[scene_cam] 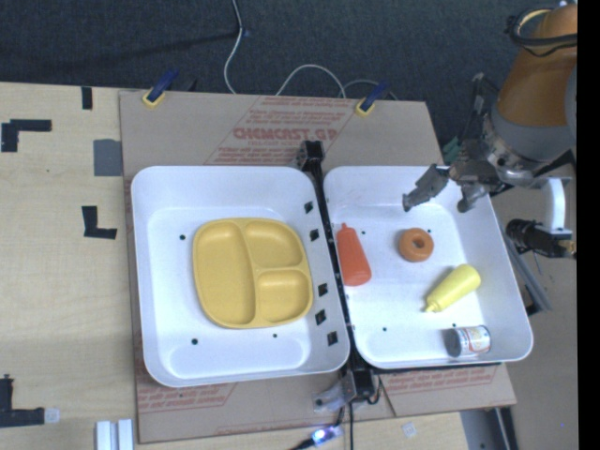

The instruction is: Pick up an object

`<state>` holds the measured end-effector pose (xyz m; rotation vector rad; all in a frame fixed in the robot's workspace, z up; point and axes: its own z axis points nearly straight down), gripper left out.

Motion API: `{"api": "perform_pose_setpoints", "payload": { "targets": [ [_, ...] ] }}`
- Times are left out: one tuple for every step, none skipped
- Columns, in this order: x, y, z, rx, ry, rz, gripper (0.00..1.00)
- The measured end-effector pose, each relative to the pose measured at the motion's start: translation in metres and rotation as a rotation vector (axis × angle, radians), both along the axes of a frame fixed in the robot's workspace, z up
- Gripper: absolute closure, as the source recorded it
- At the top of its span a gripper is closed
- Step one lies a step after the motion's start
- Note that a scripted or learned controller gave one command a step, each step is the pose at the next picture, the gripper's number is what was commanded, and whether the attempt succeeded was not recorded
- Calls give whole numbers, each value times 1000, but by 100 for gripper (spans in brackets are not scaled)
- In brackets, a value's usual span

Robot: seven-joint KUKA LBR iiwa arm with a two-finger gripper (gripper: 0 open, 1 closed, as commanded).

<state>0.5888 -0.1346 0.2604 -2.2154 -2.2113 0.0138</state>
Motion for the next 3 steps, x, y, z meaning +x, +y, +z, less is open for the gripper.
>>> {"api": "perform_pose_setpoints", "payload": {
  "targets": [
    [2,0,8,-2,-12,4,0],
    [1,1,-36,-2,-9,3,0],
    [-5,4,-98,-2,-9,3,0]
  ]
}}
